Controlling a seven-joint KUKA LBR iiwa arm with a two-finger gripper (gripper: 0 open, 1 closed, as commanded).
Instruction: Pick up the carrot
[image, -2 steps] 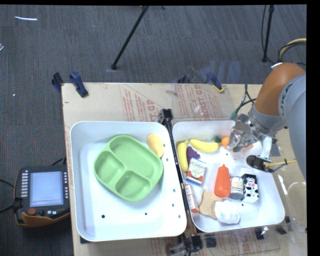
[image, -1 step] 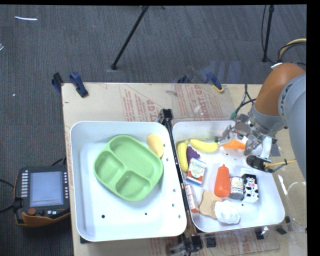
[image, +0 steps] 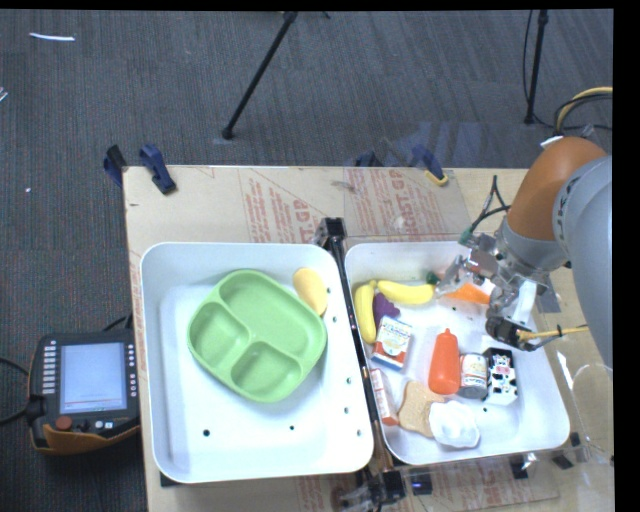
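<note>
Camera view, looking down on bench w/ two white bins side by side.

Left bin (image: 160, 400): green divided plate (image: 258, 335) lying a bit tilted, three compartments, nothing in them. A yellow lemon-like piece (image: 311, 290) sits just beside plate's upper right edge, near the divider btwn bins.

Right bin (image: 552, 400): crowded. Two bananas (image: 405, 292) at upper left, a purple item (image: 386, 307) beside them, small carton (image: 393, 341) below. Orange bottle (image: 444, 362) mid-bin, a can (image: 473, 375) touching its right side, then a black-and-white carton (image: 501, 376). Toast slice (image: 417, 407) and a white lump (image: 455, 428) at front.

Carrot (image: 468, 294) lies at upper right of right bin, green top pointing left. Gripper (image: 497, 296) sits right over its right end; arm (image: 560, 200) comes in from right. Claw open or closed – can't tell; whether it grips carrot also unclear.
</note>
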